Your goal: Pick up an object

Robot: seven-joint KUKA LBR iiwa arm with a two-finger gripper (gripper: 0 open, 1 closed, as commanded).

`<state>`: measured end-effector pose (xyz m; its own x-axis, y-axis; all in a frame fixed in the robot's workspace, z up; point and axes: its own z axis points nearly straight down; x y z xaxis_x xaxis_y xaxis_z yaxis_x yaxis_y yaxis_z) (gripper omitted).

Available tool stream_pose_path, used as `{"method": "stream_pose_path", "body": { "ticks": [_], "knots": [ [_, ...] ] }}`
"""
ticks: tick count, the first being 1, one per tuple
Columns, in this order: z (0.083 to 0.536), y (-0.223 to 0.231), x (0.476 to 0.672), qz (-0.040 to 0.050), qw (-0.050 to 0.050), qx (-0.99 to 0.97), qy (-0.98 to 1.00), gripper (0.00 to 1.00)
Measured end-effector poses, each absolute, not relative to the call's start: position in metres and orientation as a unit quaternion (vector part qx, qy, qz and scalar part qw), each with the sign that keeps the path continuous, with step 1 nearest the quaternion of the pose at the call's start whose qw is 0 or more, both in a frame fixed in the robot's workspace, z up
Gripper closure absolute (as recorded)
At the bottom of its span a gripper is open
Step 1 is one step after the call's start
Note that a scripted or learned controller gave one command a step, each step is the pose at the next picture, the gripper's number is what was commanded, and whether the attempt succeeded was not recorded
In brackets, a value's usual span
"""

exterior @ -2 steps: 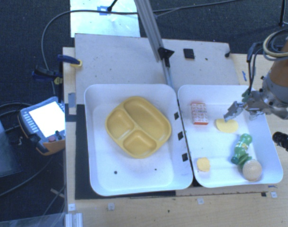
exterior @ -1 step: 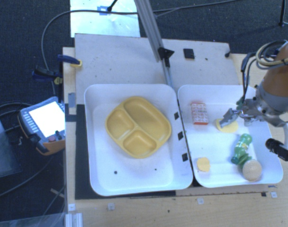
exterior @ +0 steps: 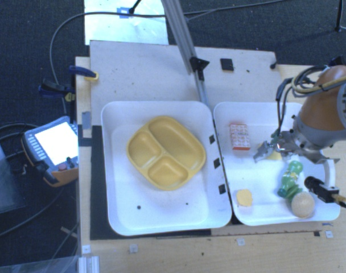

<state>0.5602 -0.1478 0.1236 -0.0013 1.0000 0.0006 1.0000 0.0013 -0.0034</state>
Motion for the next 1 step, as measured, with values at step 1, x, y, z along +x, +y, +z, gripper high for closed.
{"method": "stream_pose_path", "body": {
  "ticks": [1],
  "knots": [
    [0.1382, -0.1484, 0.5623, -0.001, -0.002, -0.707, -0.708, 1.0]
  ]
}}
